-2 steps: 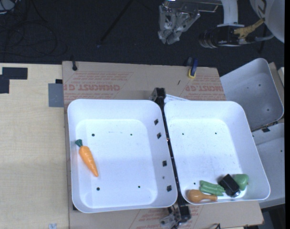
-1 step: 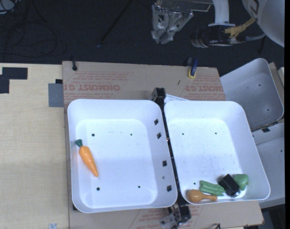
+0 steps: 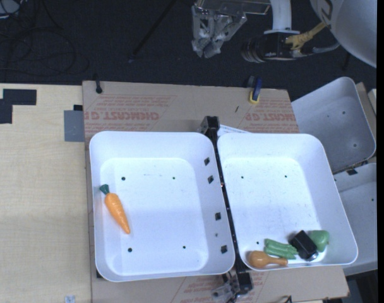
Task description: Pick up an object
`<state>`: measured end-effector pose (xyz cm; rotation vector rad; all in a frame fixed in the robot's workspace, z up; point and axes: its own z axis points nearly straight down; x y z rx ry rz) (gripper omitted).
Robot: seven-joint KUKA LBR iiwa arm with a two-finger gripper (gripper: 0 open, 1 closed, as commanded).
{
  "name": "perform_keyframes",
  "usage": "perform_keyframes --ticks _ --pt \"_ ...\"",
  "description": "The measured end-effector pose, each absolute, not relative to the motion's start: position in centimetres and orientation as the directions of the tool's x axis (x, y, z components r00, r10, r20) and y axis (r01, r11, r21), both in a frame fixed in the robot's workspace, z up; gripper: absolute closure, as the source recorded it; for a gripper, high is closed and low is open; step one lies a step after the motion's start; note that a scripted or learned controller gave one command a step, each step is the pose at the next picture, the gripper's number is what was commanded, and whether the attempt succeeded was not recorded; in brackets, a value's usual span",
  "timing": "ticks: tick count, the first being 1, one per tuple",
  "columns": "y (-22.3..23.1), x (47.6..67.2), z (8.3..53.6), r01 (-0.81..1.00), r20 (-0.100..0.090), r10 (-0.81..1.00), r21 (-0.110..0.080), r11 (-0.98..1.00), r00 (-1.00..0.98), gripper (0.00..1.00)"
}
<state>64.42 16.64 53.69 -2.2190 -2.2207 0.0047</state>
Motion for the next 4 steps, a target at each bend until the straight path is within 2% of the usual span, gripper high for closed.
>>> perform_keyframes --ticks 4 --pt "22.5 64.4 53.7 1.000 -0.001 1.000 -0.004 0.001 -0.001 1.00"
